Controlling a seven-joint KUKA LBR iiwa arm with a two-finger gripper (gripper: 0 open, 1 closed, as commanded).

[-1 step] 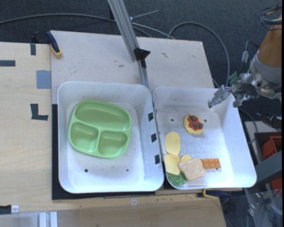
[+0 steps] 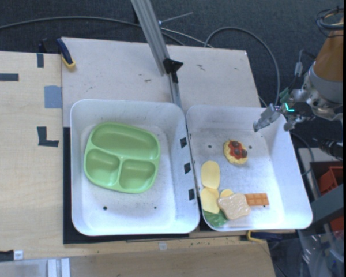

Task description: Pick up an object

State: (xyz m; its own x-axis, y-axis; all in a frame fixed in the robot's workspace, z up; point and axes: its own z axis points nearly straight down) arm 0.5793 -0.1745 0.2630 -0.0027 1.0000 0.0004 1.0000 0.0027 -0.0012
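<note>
**Gripper at right bin's top-right rim, nothing held, food toys down-left of it**

Two white bins side by side. Left bin [image 2: 81, 154] holds a green divided plate [image 2: 122, 157], three compartments. Right bin [image 2: 288, 172] holds the pickable stuff, all toy food.

Gripper [image 2: 269, 119] sits at about 1 o'clock of the right bin, over the upper-right rim. Grey arm with orange band [image 2: 330, 62] comes in from the right. One finger shows as a grey prong pointing down-left; I cannot tell if the pincer is wide or narrow from this angle. Nothing visible between the fingers, so no grasp.

Objects:
- Small round pizza-like piece [image 2: 236, 152], red topping, near bin centre. Nearest candidate, lying at roughly 7–8 o'clock from the gripper, apart from it. Roughly round, no real long axis.
- Yellow oval slice [image 2: 210, 174], long axis roughly 12–6, left of bin centre.
- Second yellow piece [image 2: 209, 199] just below it, touching or nearly.
- Toast-like slice [image 2: 235, 206] at 6 o'clock of the bin, overlapping green leafy bit [image 2: 216, 218].
- Orange wafer bar [image 2: 256, 199], long axis 3–9, touching the toast's right side.

Judgement: approach phase, pick not yet started. Next move likely down-left toward the pizza piece; the bottom cluster is crowded and riskier.
</note>
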